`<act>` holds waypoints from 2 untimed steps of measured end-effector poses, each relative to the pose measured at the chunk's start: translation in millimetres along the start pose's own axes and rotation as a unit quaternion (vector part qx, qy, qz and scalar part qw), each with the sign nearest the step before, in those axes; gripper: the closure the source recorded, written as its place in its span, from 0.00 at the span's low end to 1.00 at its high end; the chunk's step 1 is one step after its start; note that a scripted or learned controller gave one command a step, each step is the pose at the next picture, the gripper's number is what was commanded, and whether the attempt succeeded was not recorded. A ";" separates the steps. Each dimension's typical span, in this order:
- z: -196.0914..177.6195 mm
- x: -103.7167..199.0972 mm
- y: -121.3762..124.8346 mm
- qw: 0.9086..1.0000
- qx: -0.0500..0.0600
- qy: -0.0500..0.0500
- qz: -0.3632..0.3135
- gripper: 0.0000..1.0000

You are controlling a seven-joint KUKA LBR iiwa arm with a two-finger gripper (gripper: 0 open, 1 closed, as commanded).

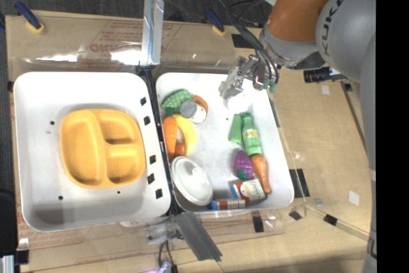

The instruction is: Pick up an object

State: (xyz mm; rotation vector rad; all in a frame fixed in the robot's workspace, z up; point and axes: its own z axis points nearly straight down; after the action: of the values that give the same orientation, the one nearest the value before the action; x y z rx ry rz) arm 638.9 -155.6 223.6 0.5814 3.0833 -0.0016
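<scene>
Near the back edge of the right bin [271, 105] the gripper [246, 80] hangs above the white floor, with nothing visibly held between its parts; whether it is open or closed I cannot tell, since the metal there blurs together at this angle. Closest below it stands the green bottle [246, 133], lying roughly lengthwise toward the front of the bin, well clear of the wall. It looks like a light, hollow plastic toy: stiff, smooth and likely slippery, so a grip across its narrower body just under the cap seems safer than on the label. Just in front of it lie a purple toy [243, 164] and an orange carrot [261, 173], touching or nearly so, which could crowd a grasp from that end. On the far side of the same bin a banana [186, 134], a white bowl [190, 181] and other toy food sit in a cluster whose pieces overlap and are hard to separate. A yellow tray [102, 145] rests in the left bin [29, 137].
</scene>
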 end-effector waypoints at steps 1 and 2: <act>-11.1 -0.9 1.3 1.000 0.000 -0.002 -0.003 1.00; -22.5 -2.0 2.5 1.000 0.000 -0.004 -0.006 1.00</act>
State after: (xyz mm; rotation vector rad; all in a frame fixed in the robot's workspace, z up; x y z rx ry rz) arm 641.6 -153.9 246.1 0.5623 3.0788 -0.0037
